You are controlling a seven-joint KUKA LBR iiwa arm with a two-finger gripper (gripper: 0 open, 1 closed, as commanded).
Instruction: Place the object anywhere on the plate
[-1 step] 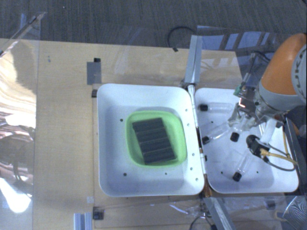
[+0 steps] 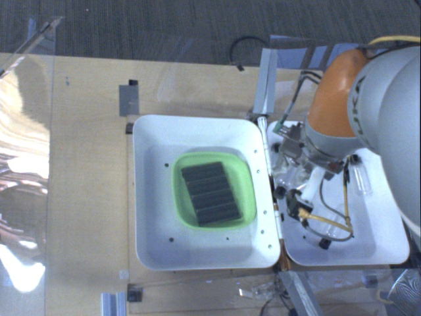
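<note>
A green square plate (image 2: 245, 184) sits in the middle of the left white bin (image 2: 154, 196). On it lies a dark grey ribbed rectangular object (image 2: 210, 193), slightly turned and inside the plate's rim. My gripper (image 2: 290, 180) hangs over the left side of the right bin (image 2: 388, 236), close to the wall between the two bins and apart from the plate and the object. The grey arm with its orange band (image 2: 335, 101) rises above it and hides much of that bin.
Yellow and black cables (image 2: 325, 222) loop below the wrist over the right bin's floor. A metal post (image 2: 265, 84) stands behind the bins where they meet. Wooden benchtop (image 2: 79, 196) lies to the left, with a reflective sheet at its far left.
</note>
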